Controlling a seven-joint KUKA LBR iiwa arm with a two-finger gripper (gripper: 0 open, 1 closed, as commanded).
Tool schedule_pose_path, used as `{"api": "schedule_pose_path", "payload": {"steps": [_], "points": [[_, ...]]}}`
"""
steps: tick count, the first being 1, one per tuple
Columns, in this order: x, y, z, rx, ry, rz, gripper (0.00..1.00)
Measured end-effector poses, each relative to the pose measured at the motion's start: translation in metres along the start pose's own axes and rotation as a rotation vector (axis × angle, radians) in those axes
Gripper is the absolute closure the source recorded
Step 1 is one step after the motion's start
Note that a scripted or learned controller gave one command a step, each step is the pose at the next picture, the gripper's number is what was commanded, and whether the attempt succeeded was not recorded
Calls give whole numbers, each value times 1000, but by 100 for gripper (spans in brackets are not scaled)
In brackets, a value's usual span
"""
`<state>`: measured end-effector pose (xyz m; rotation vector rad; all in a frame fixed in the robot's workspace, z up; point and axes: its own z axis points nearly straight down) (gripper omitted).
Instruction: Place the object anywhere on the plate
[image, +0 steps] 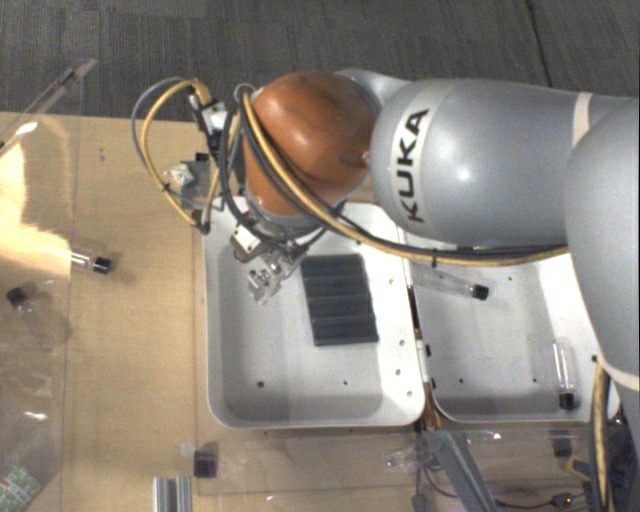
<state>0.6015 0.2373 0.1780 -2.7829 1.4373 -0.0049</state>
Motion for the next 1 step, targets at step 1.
{"api": "schedule_pose_path", "payload": {"steps": [1], "points": [[-22,32,-47,-3,-3,-752,100]]}}
